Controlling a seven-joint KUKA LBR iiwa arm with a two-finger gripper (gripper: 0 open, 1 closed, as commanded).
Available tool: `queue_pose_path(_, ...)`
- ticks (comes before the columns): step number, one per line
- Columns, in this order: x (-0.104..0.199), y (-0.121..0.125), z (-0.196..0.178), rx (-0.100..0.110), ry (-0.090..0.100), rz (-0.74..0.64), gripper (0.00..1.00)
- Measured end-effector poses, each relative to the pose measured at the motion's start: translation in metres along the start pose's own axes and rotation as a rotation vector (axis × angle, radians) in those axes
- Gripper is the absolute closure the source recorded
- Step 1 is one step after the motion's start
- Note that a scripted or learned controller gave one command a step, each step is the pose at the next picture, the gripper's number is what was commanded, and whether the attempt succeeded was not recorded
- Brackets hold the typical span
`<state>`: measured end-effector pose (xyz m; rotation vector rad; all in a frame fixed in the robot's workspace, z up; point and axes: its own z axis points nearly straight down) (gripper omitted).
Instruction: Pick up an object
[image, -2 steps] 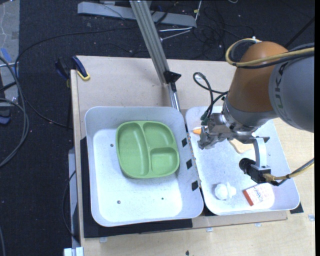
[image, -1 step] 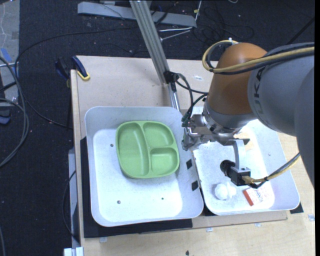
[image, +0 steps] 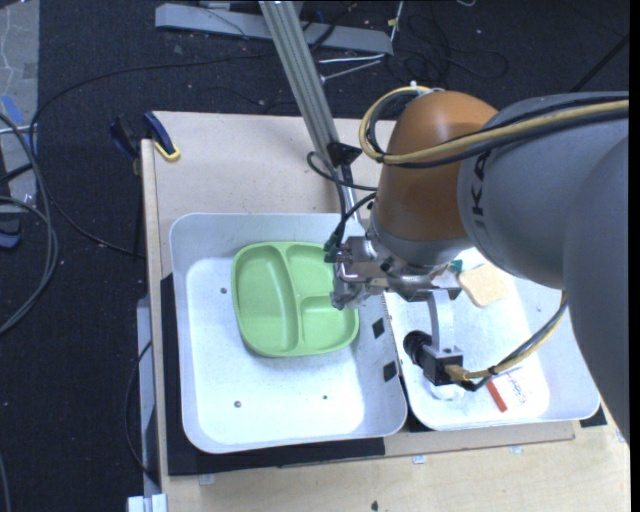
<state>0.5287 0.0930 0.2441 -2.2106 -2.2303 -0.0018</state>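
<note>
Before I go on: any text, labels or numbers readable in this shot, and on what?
Dark lettering on the grey arm casing: partly in view, too cut off to read.
White card with red marking in the right bin: print too small and blurred.
Green divided tray: no text.

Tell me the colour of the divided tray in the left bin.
The divided tray is light green, seen best in the camera view, the pincer at its right edge.

Green tray (image: 290, 300), white bins (image: 200, 390)
</note>
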Motion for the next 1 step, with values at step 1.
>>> queue_pose_path(1,-0.0035,0.0005,0.0003,0.000,-0.002,0.006,0.00)
